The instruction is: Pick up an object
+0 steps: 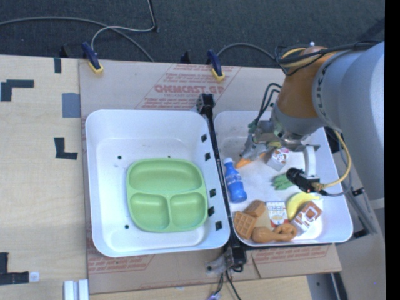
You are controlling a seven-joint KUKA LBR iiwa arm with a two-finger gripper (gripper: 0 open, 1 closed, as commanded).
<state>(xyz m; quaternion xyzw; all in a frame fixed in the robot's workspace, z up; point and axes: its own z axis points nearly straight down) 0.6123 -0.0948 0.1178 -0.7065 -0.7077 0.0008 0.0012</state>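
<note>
While the arm (325, 99) reaches over the right bin (337, 230), its claw (265, 144) hangs above an orange carrot (244, 162).
Whether the claw stands apart or together cannot be told; a green tray (167, 194) lies in the left bin (103, 167).

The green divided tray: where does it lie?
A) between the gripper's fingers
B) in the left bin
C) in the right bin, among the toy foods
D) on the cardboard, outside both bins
B: the green divided tray lies flat inside the left bin, apart from the blue bottle and the other small items in the right bin.
</note>
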